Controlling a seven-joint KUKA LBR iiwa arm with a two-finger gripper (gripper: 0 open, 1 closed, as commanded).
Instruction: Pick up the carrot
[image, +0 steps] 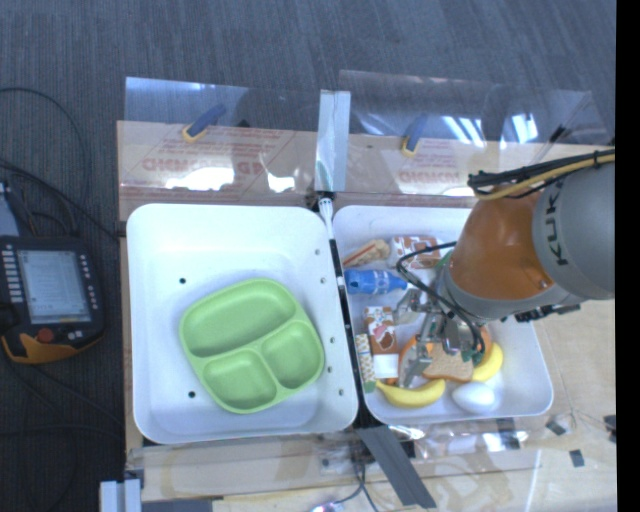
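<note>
The carrot (408, 352) shows as a small orange piece in the right bin (535, 385), wedged among other toy food near the bin's lower middle. My gripper (430, 347) is low over that pile, right beside the carrot and partly covering it. The grey wrist with its orange band (500, 250) hangs above and hides the bin's right middle. I cannot make out whether the carrot is between the gripper's tips.
Around the carrot lie a yellow banana (410, 394), a bread slice (448, 368), a white egg (476, 397), printed packets (380, 325) and a blue bottle (375, 282). A green divided plate (252, 343) sits in the left bin (160, 240). A teach pendant (50, 292) lies off-bench left.
</note>
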